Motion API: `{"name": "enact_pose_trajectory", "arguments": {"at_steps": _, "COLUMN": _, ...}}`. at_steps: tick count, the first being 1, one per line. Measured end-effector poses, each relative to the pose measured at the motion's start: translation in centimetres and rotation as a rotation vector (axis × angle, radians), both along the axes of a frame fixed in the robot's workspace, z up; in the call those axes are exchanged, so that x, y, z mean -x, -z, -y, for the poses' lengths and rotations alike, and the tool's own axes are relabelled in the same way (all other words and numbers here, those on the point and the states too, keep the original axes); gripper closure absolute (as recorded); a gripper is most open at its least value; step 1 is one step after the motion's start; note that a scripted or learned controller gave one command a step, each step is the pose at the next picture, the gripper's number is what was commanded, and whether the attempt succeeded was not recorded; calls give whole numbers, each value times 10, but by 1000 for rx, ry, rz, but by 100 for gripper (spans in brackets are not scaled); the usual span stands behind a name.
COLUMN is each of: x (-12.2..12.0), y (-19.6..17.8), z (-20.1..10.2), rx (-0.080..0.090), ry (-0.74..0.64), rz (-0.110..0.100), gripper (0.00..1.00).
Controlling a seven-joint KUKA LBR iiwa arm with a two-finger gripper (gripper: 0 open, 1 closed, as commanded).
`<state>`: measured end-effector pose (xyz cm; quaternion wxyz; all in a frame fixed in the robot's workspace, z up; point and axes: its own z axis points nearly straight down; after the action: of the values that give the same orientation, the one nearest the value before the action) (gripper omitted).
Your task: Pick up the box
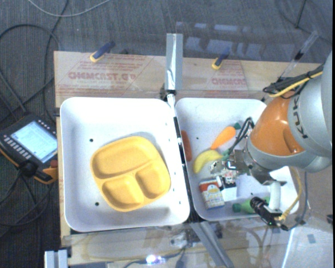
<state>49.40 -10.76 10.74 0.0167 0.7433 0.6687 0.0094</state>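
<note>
The box is a small carton with a red top and an orange and white label, lying near the front of the right bin. My gripper hangs just above and to the right of the box, at its upper corner. Below the orange wrist band, the gripper's metal parts cover the box's right edge. I cannot make out whether anything is held.
A yellow banana and an orange carrot lie just behind the box. A red stick-like item rests by the bin's left wall, and a green item sits at the front. The left bin holds a yellow divided plate.
</note>
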Motion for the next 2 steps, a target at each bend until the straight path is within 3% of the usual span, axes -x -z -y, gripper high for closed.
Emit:
{"name": "enact_pose_trajectory", "arguments": {"at_steps": 1, "x": -12, "y": 2, "z": 66, "rx": -9, "ry": -136, "rz": -37, "gripper": 100}}
{"name": "enact_pose_trajectory", "arguments": {"at_steps": 2, "x": 11, "y": -75, "z": -19, "rx": -10, "ry": -149, "rz": -42, "gripper": 100}}
